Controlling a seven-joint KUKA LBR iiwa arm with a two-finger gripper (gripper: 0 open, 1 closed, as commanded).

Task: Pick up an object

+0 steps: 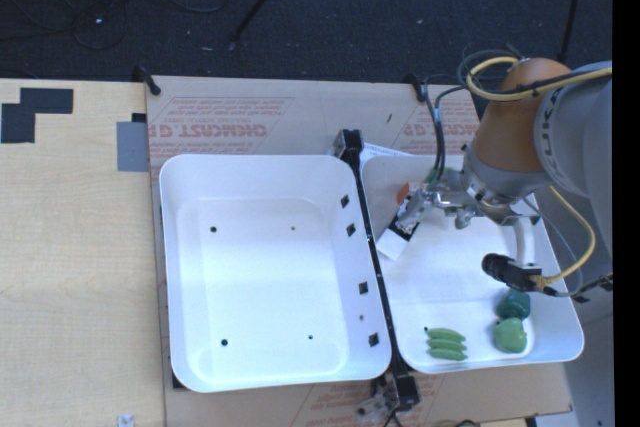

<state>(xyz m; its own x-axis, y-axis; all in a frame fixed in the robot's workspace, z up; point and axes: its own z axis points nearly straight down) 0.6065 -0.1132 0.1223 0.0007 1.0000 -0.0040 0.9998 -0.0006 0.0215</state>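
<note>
Grey arm with orange band (515, 130) reaches in from the right, wrist bent down over the right shallow white bin (560, 355). Tool (412, 215) low by the bin's left wall; grip state unreadable. Ribbed green pod-shaped object (446, 343) lies below-right of tool, well apart.

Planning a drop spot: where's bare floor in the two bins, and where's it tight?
Left bin: whole floor bare, rim to divider. Right bin: bare strip between the divider and the green ridged piece, up to the end effector. Tight at the near right corner: ridged piece, light green lump, dark green lump, arm overhead.
</note>
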